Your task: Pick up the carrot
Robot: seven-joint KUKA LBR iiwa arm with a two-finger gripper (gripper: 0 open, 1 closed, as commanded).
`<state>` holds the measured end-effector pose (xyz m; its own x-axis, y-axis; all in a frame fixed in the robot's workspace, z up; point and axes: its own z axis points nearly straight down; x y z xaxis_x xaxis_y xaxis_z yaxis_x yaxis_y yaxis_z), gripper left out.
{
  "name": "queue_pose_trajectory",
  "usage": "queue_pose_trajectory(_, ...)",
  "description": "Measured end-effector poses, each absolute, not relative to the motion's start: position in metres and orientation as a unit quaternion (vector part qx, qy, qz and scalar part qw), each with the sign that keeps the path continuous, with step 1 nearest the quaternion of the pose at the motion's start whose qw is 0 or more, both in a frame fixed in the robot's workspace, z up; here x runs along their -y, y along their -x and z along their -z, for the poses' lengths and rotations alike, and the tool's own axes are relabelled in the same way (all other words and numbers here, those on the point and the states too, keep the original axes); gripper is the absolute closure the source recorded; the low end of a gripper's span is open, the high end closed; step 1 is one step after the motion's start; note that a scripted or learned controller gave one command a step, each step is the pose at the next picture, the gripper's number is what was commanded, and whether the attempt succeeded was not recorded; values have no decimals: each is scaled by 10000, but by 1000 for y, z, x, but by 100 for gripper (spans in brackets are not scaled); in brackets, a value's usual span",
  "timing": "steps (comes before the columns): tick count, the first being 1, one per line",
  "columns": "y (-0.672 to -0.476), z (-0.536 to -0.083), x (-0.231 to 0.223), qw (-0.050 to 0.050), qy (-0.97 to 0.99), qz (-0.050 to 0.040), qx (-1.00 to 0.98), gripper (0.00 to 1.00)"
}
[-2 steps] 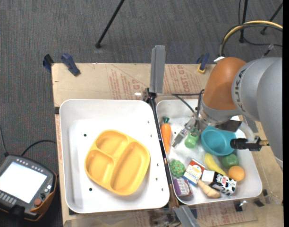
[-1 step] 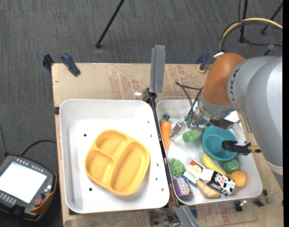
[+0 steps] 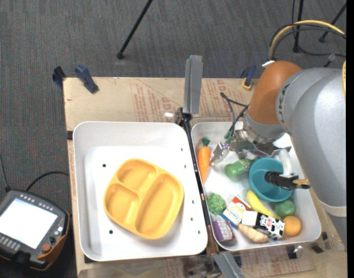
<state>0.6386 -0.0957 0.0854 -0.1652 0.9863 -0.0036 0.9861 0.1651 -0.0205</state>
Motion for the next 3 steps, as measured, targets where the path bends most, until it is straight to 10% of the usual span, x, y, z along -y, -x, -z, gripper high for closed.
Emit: queue_pose_trajectory(3, -622, -87, 87, 19, 8076, -10, 5897, 0)
